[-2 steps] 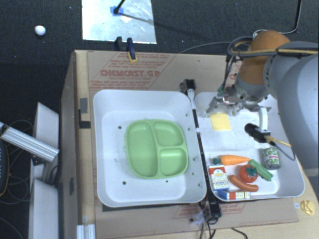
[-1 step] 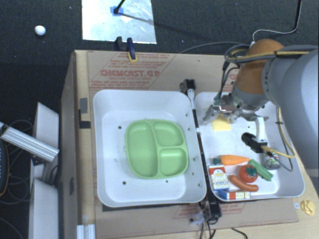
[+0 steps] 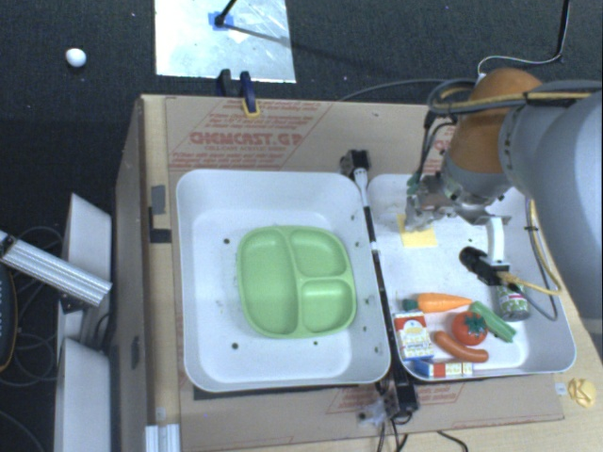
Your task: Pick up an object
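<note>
Gripper (image 3: pixel 415 217) above flat yellow square (image 3: pixel 419 238)

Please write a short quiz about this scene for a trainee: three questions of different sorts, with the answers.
1. True or false: the green tray lies in the left bin.
2. Which thing lies nearest the gripper? A) carrot B) yellow piece C) tomato
3. Fill in: the carrot, the tomato and the sausage lie in the ____ bin.

Key: 1 true; 2 B; 3 right.
</note>
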Tool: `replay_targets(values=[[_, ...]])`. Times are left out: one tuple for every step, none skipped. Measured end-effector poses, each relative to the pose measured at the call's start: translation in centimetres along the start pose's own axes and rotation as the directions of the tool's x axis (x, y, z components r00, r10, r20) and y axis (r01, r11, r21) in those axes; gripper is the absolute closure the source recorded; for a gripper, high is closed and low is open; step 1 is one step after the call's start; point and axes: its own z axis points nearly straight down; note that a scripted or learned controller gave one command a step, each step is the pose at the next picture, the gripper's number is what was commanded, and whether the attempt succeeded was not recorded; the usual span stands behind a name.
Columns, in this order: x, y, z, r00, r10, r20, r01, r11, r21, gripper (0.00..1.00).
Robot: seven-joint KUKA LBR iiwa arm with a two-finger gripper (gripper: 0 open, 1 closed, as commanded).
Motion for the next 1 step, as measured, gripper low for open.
replay_targets(values=[[0.0,-0.01,0.01,1.0,0.0,0.0,0.0,1.0,0.0,0.0]])
